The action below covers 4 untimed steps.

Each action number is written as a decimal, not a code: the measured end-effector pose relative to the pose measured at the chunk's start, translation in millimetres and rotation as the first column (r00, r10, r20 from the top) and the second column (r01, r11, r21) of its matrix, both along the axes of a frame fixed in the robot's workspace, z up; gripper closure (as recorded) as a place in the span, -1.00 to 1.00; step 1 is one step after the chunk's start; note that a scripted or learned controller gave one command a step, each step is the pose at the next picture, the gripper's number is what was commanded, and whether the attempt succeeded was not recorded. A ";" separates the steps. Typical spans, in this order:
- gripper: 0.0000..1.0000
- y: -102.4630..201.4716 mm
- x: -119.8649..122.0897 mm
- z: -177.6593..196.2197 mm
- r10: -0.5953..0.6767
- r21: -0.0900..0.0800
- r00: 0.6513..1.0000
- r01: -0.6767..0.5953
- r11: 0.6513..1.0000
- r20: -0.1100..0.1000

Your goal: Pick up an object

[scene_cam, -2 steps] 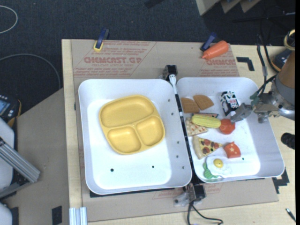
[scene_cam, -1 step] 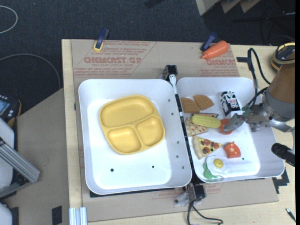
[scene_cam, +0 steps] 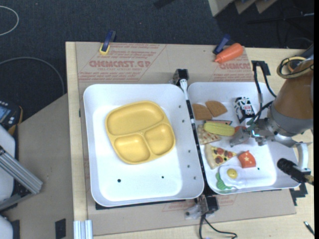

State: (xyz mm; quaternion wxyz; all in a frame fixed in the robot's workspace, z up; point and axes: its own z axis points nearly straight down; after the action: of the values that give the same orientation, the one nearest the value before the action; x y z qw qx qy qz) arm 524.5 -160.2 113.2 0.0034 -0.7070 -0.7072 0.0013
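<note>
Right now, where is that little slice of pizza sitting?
The pizza slice lies in the right bin, toward its front left, just below the corn cob, with the fried egg in front of it and the red strawberry-like piece to its right.

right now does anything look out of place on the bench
One thing: an orange carrot-like toy lies on the bench beyond the right bin, outside both bins, while the other toy foods sit inside the right bin. The yellow divided plate lies flat in the left bin.
</note>
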 end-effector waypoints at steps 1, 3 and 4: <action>-1.00 0.6 -0.2 -29.9 -0.001 -0.002 1.000 0.001 1.000 0.004; 1.00 4.1 11.1 39.6 0.002 -0.005 1.000 -0.002 1.000 0.014; 1.00 7.4 16.7 102.1 0.001 -0.005 1.000 -0.001 1.000 0.013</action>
State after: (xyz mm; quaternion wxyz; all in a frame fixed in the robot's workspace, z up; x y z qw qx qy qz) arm 541.2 -152.8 215.3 -0.0031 -0.7065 -0.7077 -0.0017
